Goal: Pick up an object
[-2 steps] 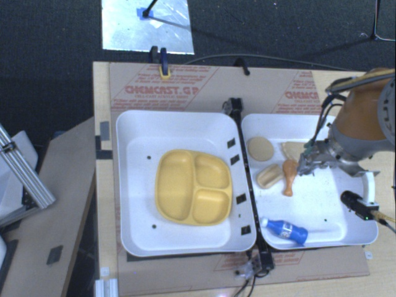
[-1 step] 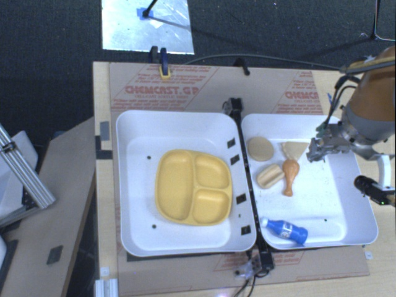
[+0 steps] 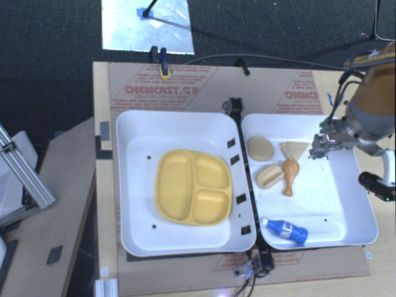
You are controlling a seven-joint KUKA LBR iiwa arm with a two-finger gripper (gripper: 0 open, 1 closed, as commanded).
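The jaws [image 3: 318, 146] hang over the right bin [image 3: 346, 212] near a wedge piece [image 3: 296, 149]; their state I cannot tell.

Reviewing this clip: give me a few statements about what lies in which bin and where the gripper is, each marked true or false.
1. The yellow divided plate lies in the left bin. True.
2. The blue bottle stands upright at the right bin's far edge. False: it lies on its side near the right bin's near edge.
3. The gripper is over the right bin. True.
4. The toy drumstick sits on the plate. False: it lies in the right bin, beside the bread roll.
5. The round cookie is in the right bin. True.
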